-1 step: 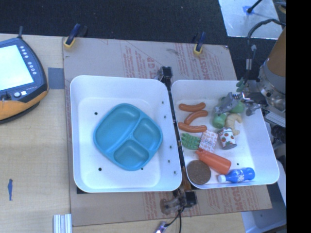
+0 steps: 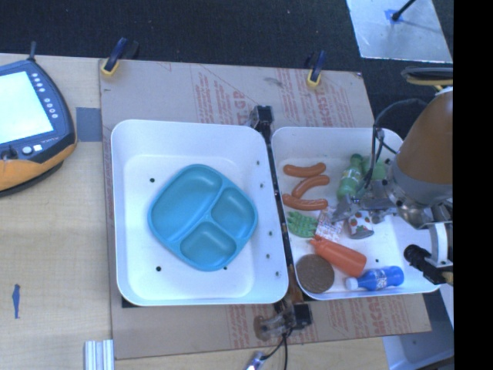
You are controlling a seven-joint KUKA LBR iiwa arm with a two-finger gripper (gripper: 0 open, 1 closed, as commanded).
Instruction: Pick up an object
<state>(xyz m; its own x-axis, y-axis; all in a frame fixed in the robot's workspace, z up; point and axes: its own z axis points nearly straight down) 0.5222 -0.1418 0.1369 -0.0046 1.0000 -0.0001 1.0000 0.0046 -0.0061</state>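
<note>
My gripper [image 2: 356, 208] hangs low over the middle of the right bin [image 2: 389, 140], reaching in from the right. It is just above a small white and red packet [image 2: 360, 224] and next to a green bottle [image 2: 350, 177]. Three orange-red sausages [image 2: 306, 185] lie left of it. In front of it lie an orange bottle [image 2: 340, 257], a brown disc [image 2: 314, 274] and a blue bottle [image 2: 377, 279]. A green leafy piece [image 2: 302, 223] rests by the bin's left wall. I see nothing lifted off the bin floor.
The left bin [image 2: 123, 206] holds a blue divided plate [image 2: 202, 216]. A tablet-like pendant [image 2: 31, 126] lies at the far left of the bench. Clamps [image 2: 114, 56] hold the cardboard sheet at the back. The arm's body [image 2: 427, 156] covers the right bin's right side.
</note>
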